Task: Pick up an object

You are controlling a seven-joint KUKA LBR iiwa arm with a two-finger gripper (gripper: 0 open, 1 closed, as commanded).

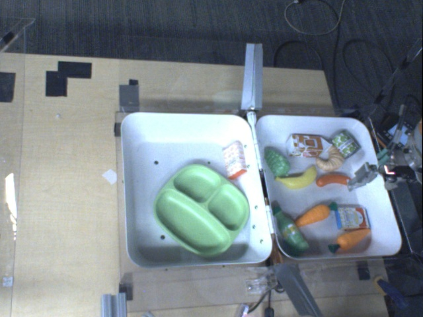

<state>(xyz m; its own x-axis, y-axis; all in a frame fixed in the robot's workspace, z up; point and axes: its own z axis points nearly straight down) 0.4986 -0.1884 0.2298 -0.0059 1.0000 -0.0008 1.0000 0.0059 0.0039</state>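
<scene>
End effector (pixel 363 176) at right bin's (pixel 395 240) right rim, small and blurred, grip state unreadable, arm cut off at frame's right edge, green plate (pixel 201 208) in left bin (pixel 142 177).

Toy foods scattered in the right bin (pixel 394 238): banana (pixel 297 179), carrots (pixel 312 215), cartons (pixel 308 144), green vegetables (pixel 277 162).

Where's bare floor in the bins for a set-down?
Left bin: bare along its far wall and left wall, around the green divided plate and small carton. Right bin is crowded with toy food; a bare strip lies between the banana and carrot.
</scene>
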